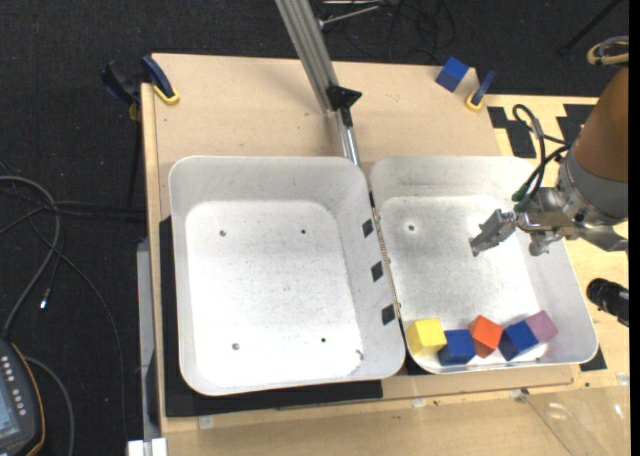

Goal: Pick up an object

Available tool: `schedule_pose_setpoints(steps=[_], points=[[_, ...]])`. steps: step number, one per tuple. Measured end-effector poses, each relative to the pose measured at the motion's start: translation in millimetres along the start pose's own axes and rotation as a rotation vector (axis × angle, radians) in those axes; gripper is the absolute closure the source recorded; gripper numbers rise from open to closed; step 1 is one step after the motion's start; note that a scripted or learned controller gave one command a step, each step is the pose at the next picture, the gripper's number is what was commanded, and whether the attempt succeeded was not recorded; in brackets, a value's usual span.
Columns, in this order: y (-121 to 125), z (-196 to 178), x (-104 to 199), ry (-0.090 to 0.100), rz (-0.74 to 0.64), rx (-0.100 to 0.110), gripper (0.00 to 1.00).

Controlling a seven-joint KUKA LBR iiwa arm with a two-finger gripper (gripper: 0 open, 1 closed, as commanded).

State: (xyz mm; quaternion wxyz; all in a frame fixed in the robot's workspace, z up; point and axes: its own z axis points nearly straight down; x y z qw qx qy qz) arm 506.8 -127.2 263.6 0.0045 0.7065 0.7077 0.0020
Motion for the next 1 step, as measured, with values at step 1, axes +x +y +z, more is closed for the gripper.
schedule_pose_setpoints(steps=[1], points=[[0.0, 62.8, -14.0, 0.004, 0.005, 0.015, 0.0]])
